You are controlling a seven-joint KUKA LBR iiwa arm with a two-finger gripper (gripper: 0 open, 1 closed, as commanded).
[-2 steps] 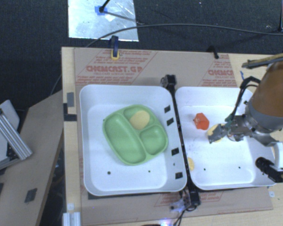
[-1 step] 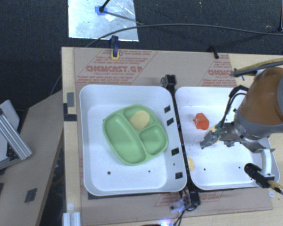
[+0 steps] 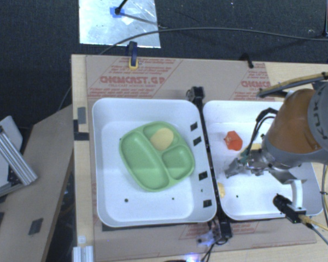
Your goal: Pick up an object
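A small red-orange object lies in the right bin, toward its left side. A pale yellow piece rests by that bin's left wall, lower down. A yellow bit peeks out from beside the arm. My gripper hangs low over the right bin, below the red-orange object and above and right of the pale yellow piece. I see nothing held in it. The grey and orange arm covers much of the bin's right half.
The left bin holds a green divided plate with a round yellow object in its upper compartment. Black clips line the divider between the bins. A cable and a connector hang by the right bin's front edge.
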